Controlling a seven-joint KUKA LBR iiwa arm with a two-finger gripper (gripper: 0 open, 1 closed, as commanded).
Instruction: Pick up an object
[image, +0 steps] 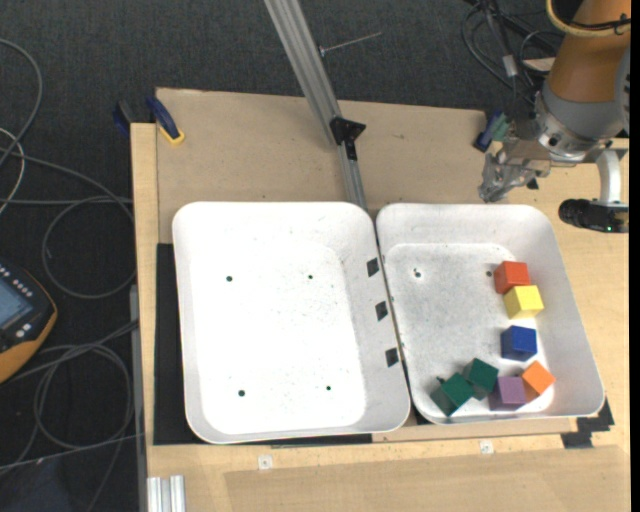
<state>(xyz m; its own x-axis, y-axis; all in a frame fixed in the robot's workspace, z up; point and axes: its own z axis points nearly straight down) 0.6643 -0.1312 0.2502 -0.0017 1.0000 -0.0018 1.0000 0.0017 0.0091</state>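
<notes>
Several small blocks lie in the right bin (440, 225): an orange-red block (512, 275), a yellow one (524, 300), a blue one (519, 342), an orange one (538, 377), a purple one (511, 390) and two dark green ones (481, 376) (456, 393). My gripper (497, 187) hangs above the bench just behind the right bin's far rim, up and slightly left of the orange-red block. Nothing shows between its fingers.
The left bin (200, 300) sits beside the right one, with black clips (381, 309) along the shared edge. A slanted metal bar (318, 90) crosses the back of the bench. A blue and yellow clamp (166, 122) sits at the far left corner. Cables lie on the floor at left.
</notes>
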